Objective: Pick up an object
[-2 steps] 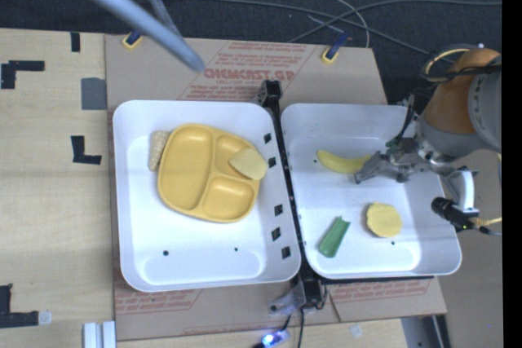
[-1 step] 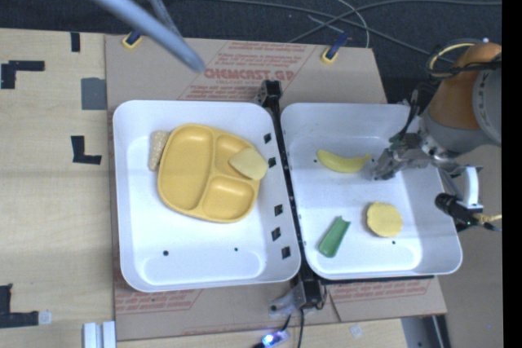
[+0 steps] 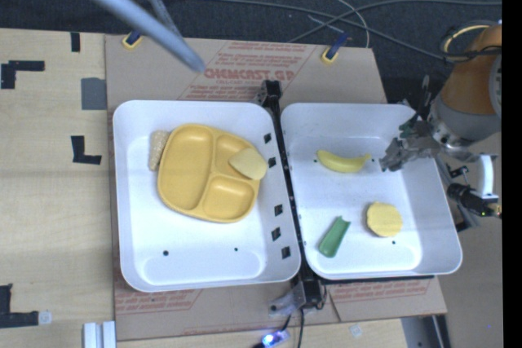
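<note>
The right bin [image 3: 424,257] holds a yellow banana [image 3: 341,162] near its far middle, a round yellow disc [image 3: 384,219] toward the front right, and a green stick-shaped piece [image 3: 333,236] at the front centre. My gripper [image 3: 395,158] hangs low over the right bin's far right part, just right of the banana's tip, with nothing seen between its fingers. The grey arm with its orange band [image 3: 475,90] comes in from the right edge.
The left bin [image 3: 134,200] carries a yellow divided plate [image 3: 200,175] with a pale yellow wedge [image 3: 249,164] on its right rim and a tan sponge-like piece [image 3: 157,149] tucked at its left. Cables cross the dark surface behind the bins.
</note>
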You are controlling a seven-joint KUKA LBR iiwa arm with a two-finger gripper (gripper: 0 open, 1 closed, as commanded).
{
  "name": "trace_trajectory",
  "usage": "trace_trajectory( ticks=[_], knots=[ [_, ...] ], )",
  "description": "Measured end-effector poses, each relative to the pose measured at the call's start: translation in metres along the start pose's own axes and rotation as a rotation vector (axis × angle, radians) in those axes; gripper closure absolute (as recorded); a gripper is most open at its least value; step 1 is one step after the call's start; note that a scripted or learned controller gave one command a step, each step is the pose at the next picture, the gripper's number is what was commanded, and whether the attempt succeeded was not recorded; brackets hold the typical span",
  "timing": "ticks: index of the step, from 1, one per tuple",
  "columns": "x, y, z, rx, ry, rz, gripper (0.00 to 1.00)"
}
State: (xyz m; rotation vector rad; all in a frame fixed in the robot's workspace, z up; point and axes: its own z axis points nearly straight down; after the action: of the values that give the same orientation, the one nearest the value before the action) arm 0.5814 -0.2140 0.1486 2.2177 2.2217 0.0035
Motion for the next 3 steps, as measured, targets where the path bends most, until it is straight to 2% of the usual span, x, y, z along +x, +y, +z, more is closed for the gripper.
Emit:
trace_trajectory(
  ticks=[2,3],
  knots=[
    [0.005,-0.005,-0.088,-0.001,-0.001,0.000,1.00],
    [0.053,-0.006,-0.093,0.003,0.001,-0.004,1.00]
  ],
)
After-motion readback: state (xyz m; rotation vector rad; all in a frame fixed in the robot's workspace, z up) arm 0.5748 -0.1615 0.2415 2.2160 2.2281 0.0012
